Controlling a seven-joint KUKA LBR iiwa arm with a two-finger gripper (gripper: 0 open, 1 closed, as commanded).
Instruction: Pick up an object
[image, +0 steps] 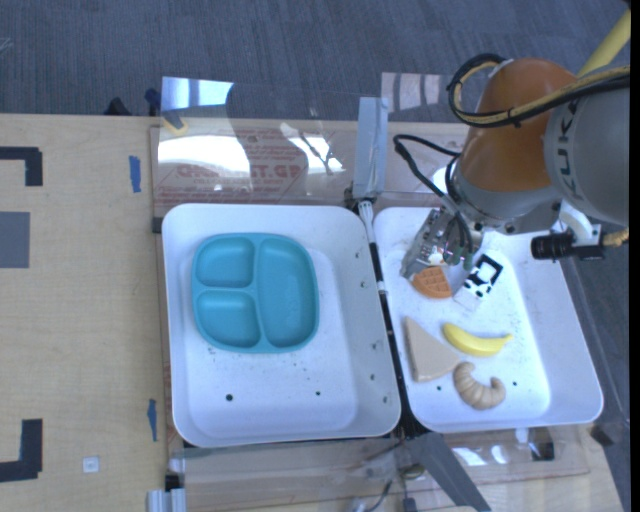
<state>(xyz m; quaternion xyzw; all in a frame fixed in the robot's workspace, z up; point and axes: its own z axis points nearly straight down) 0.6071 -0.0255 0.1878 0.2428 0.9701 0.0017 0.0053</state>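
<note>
Orange-banded arm low over the right bin

You had the arm reaching in from the right, its gripper down at the round orange piece in the right bin; whether it was clamped, I cannot tell. One banana, one croissant, one wedge lay nearer.

Across the top of the frame runs dark blue-grey carpet. Below it, filling the left side, sits a pale wooden bench with black corner marks and a grey square (flat on the surface) at the far left. Blue tape dots its edge. Upper centre, a clear sheet catches bright glare.
</note>
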